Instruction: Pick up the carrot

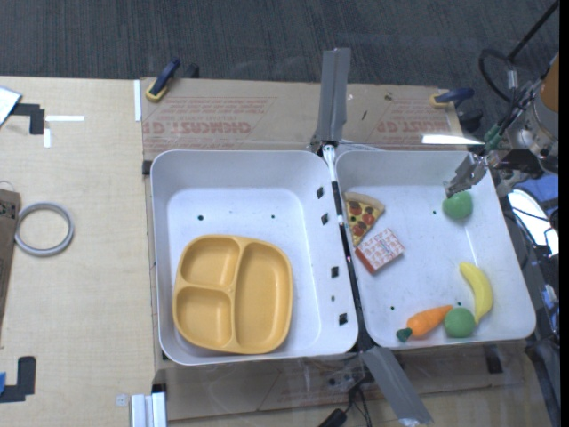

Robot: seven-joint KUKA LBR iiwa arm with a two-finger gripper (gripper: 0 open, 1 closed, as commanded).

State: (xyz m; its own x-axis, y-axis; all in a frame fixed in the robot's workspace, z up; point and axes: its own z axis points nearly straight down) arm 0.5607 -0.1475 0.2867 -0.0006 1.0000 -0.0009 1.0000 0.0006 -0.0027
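Note:
The carrot (427, 320) is orange with a green stub and lies near the front edge of the right bin (418, 265). Its thick end touches a green round fruit (460, 323). My gripper (465, 179) hangs over the bin's far right corner, just above another green round fruit (458, 206) and well away from the carrot. Nothing shows in its grip.
A yellow banana (478, 289) lies just behind the carrot. A pizza slice (362, 213) and a small red-and-white box (380, 250) sit on the bin's left side. The left bin (222, 185) holds a yellow divided plate (236, 294). A tape roll (42, 228) rests on the bench at the left.

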